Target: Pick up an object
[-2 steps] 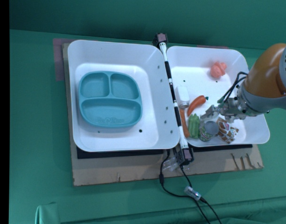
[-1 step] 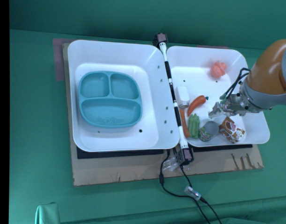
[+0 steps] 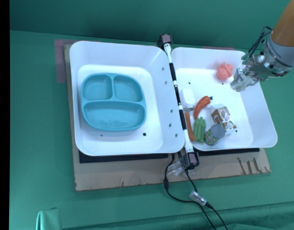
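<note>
My gripper [image 3: 239,82] hangs over the back right part of the right bin [image 3: 262,110], just right of an orange-pink round toy [image 3: 225,71]. Nothing shows between it and the bin floor. Nearer the front of that bin lie a red pepper [image 3: 202,105], a small carton with an orange print [image 3: 222,117], a grey-lidded can [image 3: 214,134], a green vegetable [image 3: 199,128], a thin orange carrot [image 3: 189,125] and a white block [image 3: 188,97].
The left bin [image 3: 89,56] holds a teal divided plate [image 3: 112,101]. A black-and-white rod [image 3: 177,87] runs along the seam between the bins. Cables [image 3: 194,195] trail off the front edge of the cardboard base.
</note>
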You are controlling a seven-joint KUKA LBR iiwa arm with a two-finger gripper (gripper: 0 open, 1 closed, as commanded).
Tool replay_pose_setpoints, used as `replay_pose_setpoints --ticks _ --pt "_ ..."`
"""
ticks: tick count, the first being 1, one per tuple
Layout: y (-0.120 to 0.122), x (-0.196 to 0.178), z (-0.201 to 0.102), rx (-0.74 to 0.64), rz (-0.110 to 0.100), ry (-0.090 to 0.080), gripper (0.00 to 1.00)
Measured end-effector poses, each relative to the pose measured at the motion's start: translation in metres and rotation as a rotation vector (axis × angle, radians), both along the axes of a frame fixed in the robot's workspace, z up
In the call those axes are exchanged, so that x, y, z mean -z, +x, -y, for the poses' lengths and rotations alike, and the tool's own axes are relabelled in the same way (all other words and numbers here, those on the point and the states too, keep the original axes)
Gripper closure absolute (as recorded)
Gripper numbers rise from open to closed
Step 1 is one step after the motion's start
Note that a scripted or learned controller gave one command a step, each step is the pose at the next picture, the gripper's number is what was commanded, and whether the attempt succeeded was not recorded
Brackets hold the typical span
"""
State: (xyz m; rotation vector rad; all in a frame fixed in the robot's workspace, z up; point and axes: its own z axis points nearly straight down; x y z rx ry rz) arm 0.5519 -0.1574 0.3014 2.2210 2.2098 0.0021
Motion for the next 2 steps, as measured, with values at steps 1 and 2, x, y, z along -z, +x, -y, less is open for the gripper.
replay_pose_setpoints --ticks 1,2 --pt "0.000 0.000 0.000 0.001 -0.001 0.000 0.00" --pt "-0.046 0.112 -0.043 0.001 -0.001 0.001 0.00"
